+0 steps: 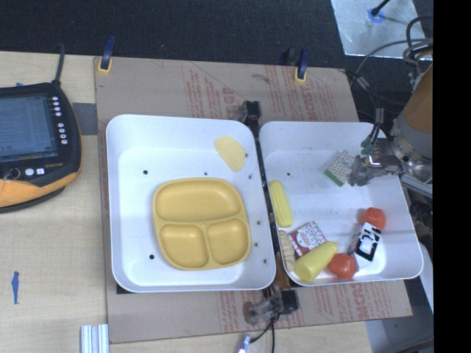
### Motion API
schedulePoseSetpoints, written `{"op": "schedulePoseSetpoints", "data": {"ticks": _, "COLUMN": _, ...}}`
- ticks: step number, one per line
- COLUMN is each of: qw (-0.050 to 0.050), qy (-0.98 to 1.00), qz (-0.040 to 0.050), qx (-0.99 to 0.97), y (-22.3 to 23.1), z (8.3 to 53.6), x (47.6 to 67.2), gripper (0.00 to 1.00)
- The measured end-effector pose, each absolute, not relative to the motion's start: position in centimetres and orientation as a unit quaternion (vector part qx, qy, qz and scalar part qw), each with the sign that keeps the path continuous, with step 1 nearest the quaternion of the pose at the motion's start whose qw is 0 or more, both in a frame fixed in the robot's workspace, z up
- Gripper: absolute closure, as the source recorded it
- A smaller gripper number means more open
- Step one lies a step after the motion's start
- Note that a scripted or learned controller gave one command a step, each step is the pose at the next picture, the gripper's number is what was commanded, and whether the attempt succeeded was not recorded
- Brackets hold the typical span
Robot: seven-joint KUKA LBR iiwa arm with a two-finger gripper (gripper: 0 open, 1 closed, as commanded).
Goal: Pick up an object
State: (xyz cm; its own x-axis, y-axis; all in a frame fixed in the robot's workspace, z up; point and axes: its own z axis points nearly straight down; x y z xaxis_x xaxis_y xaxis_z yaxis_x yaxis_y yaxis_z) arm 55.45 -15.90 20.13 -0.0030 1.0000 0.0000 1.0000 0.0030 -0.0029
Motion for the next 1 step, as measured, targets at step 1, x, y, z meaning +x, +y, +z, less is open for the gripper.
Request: {"op": "schedulePoseSetpoints", "data": {"ticks": 1, "qw": 0.001, "qy": -0.709, "qz": 0.0003, "qx": -0.706, "y": -10.97, "z": 25.54, "x": 57.22, "gripper": 1.0}}
